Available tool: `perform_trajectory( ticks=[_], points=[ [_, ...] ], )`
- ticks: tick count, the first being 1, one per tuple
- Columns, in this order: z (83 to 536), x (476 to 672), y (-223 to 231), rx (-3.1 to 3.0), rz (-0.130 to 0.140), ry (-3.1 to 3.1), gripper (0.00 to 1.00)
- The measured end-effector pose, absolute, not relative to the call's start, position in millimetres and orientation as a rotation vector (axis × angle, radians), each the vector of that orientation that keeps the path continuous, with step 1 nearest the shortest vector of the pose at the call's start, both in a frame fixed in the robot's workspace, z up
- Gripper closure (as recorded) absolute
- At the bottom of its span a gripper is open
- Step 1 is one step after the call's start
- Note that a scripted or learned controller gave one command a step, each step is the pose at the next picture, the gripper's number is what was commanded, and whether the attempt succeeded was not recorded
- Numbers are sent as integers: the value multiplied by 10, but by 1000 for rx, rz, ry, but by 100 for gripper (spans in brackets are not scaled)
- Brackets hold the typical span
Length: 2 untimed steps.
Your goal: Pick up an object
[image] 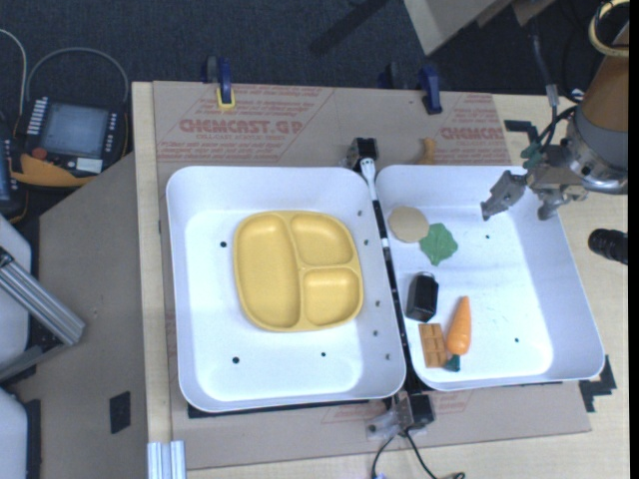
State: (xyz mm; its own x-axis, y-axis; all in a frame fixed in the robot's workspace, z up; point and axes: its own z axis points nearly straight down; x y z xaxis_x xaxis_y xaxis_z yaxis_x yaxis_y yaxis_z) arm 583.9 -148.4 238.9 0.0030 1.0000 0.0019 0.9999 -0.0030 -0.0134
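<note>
Carrot [458, 326] lies touching the cracker [432, 344], so the spread, empty fingers [498, 199] hovering well apart could snag both.

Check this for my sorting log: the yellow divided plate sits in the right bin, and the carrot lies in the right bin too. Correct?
Not quite. The camera view shows the yellow divided plate in the left bin. The carrot does lie in the right bin.

Orange carrot [458, 326], black block [423, 296], green leaf [438, 242] lie in right bin [539, 297].
</note>
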Motion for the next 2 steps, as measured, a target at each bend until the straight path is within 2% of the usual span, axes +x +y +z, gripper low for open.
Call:
perform_trajectory(
  ticks=[1,2],
  points=[
    [2466,5864,-1480,-2222,0,-2222,0],
    [1978,5938,-1531,-2219,5,-2218,0]
  ],
)
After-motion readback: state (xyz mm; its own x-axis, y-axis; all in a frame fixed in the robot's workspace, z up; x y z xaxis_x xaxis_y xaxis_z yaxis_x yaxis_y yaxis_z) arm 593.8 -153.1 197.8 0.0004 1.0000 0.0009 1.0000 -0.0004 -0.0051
